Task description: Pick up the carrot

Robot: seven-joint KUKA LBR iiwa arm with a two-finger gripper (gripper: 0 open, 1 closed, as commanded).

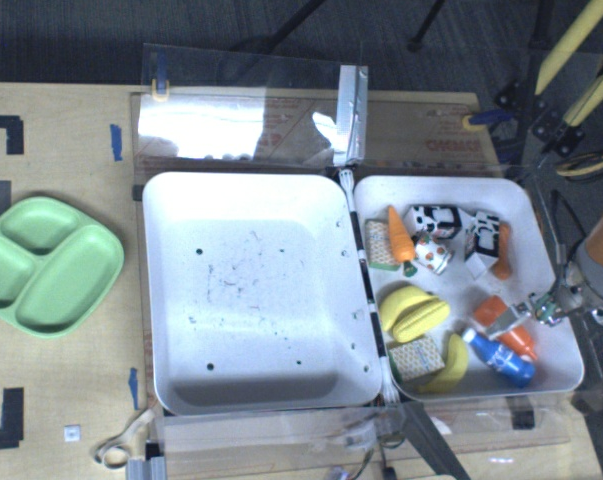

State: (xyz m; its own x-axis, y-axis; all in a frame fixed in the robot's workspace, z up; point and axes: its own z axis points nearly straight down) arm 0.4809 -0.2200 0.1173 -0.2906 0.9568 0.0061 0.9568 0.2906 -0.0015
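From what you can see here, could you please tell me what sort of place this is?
Probably a robotics lab workbench: two white bins side by side, toy food such as a carrot, and tripod legs on the carpet behind.

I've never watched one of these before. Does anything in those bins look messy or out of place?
Nothing looks spilled or broken. The right bin is just crowded: the carrot, bananas and blue bottle lie jumbled at odd angles. A green divided plate sits apart on the bench.

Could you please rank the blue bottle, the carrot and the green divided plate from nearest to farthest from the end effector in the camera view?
From the end effector at the right bin's right edge:
1. Blue plastic bottle, lower right corner of that bin.
2. Orange carrot, the bin's upper left part.
3. Green divided plate, on the bench at far left.
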